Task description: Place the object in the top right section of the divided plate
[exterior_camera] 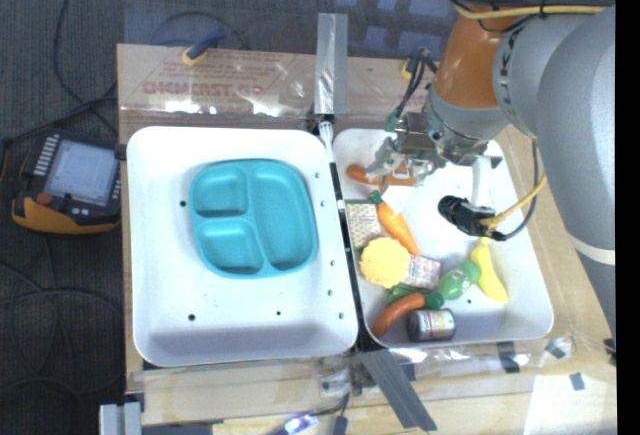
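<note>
The blue divided plate [253,218] lies in the left white bin [160,323], with nothing in its three sections. My gripper [400,165] hangs low over the back left part of the right bin [530,318]. Just left of it lies a small orange piece [358,173], and an orange carrot [396,225] with a green top lies just in front of it. I see nothing between the gripper and the plate being carried.
The right bin holds several toy foods: a yellow round piece [378,261], a banana [490,273], a green bottle [457,280], a dark can [432,324], a red sausage [398,308] and a small patterned packet [360,218]. An orange handheld device [65,185] lies left of the bench.
</note>
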`<act>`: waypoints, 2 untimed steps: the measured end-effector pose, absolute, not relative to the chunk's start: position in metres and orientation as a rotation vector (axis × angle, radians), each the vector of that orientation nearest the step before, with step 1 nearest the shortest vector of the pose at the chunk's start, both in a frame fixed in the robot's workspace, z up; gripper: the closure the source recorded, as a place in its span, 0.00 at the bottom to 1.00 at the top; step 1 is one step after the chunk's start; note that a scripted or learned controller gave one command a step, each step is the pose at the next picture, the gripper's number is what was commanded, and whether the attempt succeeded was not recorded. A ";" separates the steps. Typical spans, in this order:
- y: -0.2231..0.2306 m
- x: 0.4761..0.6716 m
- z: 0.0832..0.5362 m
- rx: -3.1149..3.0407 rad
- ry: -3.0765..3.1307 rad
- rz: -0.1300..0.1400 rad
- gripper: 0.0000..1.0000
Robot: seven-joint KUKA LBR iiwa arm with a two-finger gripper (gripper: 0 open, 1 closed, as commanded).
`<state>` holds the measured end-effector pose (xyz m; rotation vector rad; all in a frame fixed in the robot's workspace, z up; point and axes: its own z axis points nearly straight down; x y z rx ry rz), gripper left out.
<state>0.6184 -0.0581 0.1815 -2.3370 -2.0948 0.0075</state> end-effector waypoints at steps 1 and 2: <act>-0.069 0.650 0.224 -2.353 -2.079 0.006 1.00; -0.070 0.650 0.224 -2.354 -2.078 0.007 0.00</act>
